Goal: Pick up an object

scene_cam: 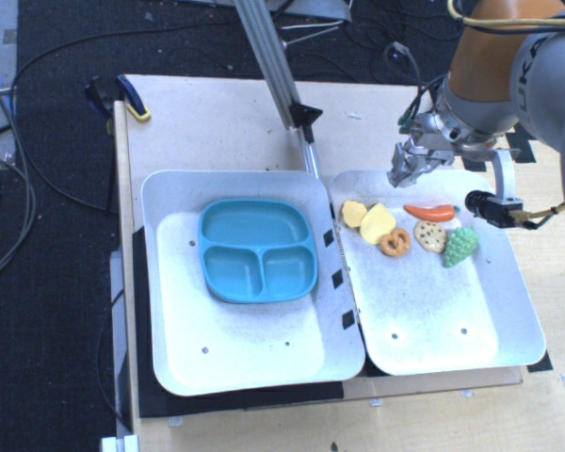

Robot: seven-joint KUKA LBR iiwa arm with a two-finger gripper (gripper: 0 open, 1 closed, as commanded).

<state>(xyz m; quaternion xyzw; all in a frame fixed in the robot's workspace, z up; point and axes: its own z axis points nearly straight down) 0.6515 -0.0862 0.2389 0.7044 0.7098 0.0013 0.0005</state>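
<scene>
Two bins sit side by side on the surface. The left bin holds a divided plate near its middle. In the right bin, toward its far end, a cluster of small food pieces lies close together. The tool hangs just behind that cluster, over the bin's far edge.

Bench: pale wooden top, lit evenly, standing on the dark floor.
Floor: black and speckled, showing left of the bench and behind it.
Cables: black, looping over the floor left of the bench and beyond its far edge.
Metal pole: grey, slanting from behind the bench down over its far edge.
Clamp: blue and yellow, at the bench's far left corner.
</scene>
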